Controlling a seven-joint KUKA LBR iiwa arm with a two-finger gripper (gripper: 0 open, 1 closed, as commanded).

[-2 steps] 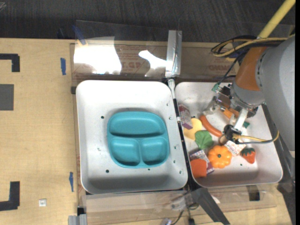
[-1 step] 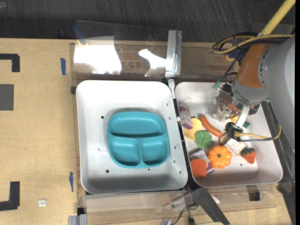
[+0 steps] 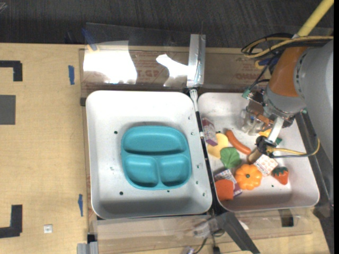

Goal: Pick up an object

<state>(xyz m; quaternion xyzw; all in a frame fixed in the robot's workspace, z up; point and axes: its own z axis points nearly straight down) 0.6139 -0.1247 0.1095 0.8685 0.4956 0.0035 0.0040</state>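
Note:
My gripper (image 3: 256, 124) hangs over the upper middle of the right white bin (image 3: 306, 194), below the grey arm with its orange band (image 3: 283, 73). Its fingers look open with nothing between them. Toy foods lie just below and to the left of it. Among them are an orange-red sausage shape (image 3: 238, 142), a green leafy piece (image 3: 229, 156), an orange pumpkin (image 3: 249, 177), a yellow piece (image 3: 214, 150), a red piece (image 3: 224, 190) and a small red-and-green fruit (image 3: 281, 175). The sausage shape is the closest, slightly apart from the fingers.
The left white bin (image 3: 100, 115) holds a teal divided plate (image 3: 155, 155). A clear plastic sheet and a metal bracket (image 3: 196, 60) stand behind the bins. Yellow cables (image 3: 288, 152) trail from the wrist across the right bin. A white-and-red packet (image 3: 266, 164) lies by the pumpkin.

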